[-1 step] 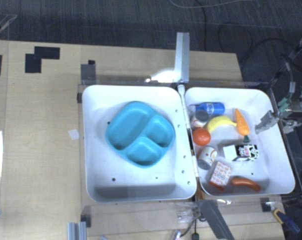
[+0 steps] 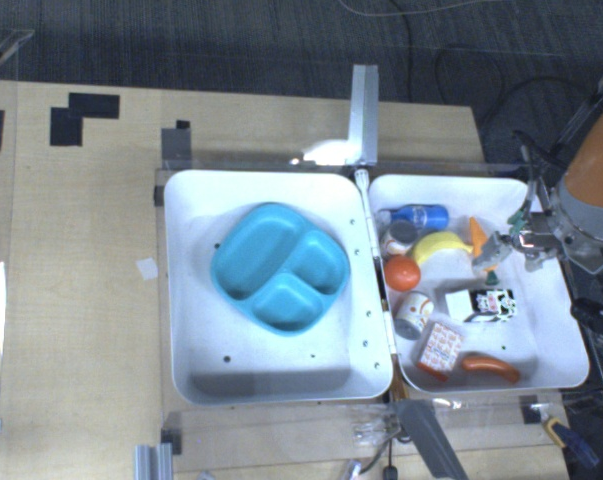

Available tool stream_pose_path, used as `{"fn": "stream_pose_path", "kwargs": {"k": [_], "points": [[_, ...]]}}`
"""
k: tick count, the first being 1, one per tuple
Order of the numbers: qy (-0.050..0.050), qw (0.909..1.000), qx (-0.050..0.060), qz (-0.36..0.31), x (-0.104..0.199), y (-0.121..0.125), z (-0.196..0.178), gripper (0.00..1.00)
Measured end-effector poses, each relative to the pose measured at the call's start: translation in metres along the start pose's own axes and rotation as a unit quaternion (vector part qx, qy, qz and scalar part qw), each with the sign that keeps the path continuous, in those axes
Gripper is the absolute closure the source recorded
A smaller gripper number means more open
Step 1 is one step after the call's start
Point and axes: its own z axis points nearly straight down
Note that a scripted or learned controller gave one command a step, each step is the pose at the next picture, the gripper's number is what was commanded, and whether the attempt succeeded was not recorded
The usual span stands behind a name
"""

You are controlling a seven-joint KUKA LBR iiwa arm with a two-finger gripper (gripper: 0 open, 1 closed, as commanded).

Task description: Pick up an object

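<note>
the left bin (image 2: 186, 268) holds a blue divided plate (image 2: 279, 266), three compartments, lying a little tilted near the bin's middle, with bare white floor around it on every side, widest along the near edge. the right bin (image 2: 556, 363) is crowded toward its left wall: a blue bottle (image 2: 416, 215) lies on its side near the far edge, a yellow banana-like piece (image 2: 441, 246) just below it, a small orange piece (image 2: 477, 234) beside that, and a red-orange ball (image 2: 402, 272) close to the divider between the bins. nearer the front sit a small grey-white can (image 2: 413, 313), a patterned card packet (image 2: 441, 347), a red-orange sausage-shaped toy (image 2: 489, 368) along the near edge, and a black-and-white printed item (image 2: 491, 304) in the middle. the freest floor in this bin is the strip along its right wall and the far right corner. the gripper (image 2: 505, 244) reaches in from the right, low over the upper right part of the bin, close to the small orange piece. whether its fingers are spread or closed i cannot tell; nothing is visibly between them.
</note>
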Motion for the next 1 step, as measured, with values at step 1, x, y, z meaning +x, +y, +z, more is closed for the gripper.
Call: {"fn": "stream_pose_path", "kwargs": {"k": [1], "points": [[0.000, 0.9993, -0.001, 0.036, -0.0053, 0.0054, -0.0241, 0.00]]}}
